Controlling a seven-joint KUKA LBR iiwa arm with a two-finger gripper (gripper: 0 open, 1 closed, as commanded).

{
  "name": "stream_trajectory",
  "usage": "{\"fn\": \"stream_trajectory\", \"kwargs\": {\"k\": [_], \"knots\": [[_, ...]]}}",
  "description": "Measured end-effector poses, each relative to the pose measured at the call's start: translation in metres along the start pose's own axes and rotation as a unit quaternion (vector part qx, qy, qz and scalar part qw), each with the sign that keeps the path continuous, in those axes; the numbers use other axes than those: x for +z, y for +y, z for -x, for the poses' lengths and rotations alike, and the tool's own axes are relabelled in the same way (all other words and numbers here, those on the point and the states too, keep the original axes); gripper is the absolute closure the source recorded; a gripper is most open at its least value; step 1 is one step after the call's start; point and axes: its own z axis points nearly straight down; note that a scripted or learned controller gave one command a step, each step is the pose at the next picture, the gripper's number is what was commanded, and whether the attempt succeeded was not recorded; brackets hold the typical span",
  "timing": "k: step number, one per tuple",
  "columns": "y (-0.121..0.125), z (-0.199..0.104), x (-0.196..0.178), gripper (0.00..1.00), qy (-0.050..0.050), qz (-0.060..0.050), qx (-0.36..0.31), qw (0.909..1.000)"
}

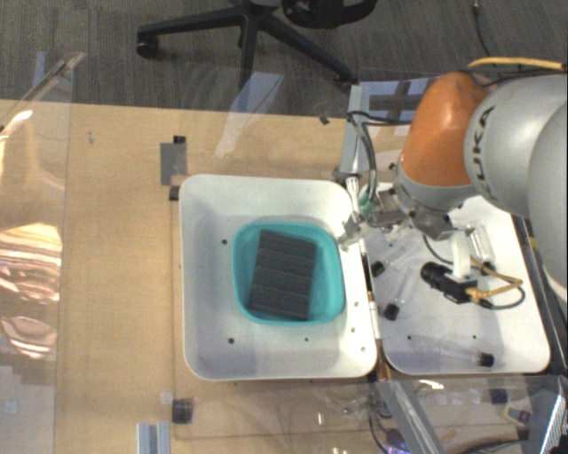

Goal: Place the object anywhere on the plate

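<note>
A dark grey ribbed block (283, 274) lies flat on the teal plate (331, 297), which sits in the left white bin (206, 293). The block rests near the plate's middle, slightly tilted. My gripper (353, 227) hangs over the wall between the two bins, just past the plate's upper right corner and apart from the block. Nothing shows held in it. The grey arm with its orange band (444, 120) reaches in from the upper right above the right bin (524, 341).
The two bins stand side by side on a wooden bench (98, 293). A few small dark specks (389, 310) dot the right bin's floor. An office chair base (257, 27) stands on the carpet beyond the bench.
</note>
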Motion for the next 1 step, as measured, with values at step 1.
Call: {"fn": "stream_trajectory", "kwargs": {"k": [1], "knots": [[0.0025,-0.0005,-0.0120,1.00,0.000,0.004,-0.002,1.0000]]}}
